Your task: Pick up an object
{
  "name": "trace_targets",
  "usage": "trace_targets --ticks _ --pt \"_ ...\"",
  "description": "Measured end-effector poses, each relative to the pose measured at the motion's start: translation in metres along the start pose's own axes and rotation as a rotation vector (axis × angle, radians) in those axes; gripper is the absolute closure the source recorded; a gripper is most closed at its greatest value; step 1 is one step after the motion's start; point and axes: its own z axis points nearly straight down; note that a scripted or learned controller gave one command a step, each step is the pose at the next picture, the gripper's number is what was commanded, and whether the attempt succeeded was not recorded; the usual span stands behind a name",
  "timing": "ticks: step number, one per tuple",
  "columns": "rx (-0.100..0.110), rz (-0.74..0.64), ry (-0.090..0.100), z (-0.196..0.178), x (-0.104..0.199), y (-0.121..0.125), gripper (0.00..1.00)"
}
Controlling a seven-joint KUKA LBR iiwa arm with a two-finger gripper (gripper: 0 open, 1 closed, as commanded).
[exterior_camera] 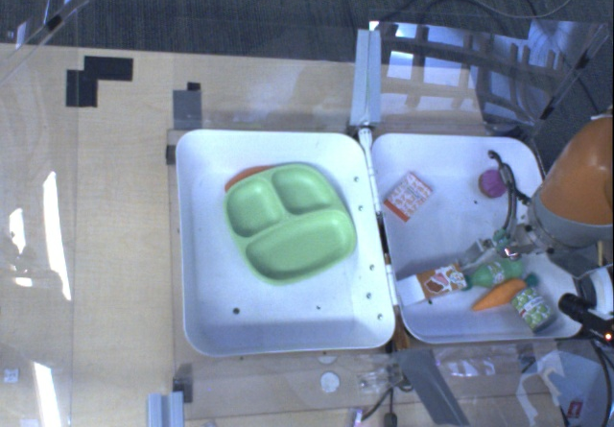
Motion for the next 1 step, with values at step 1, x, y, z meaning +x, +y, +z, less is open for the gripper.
trace_targets --ticks 1 --pt "-0.003 0.024 -0.002 -0.0006 -0.0108 -0.0288 0.00"
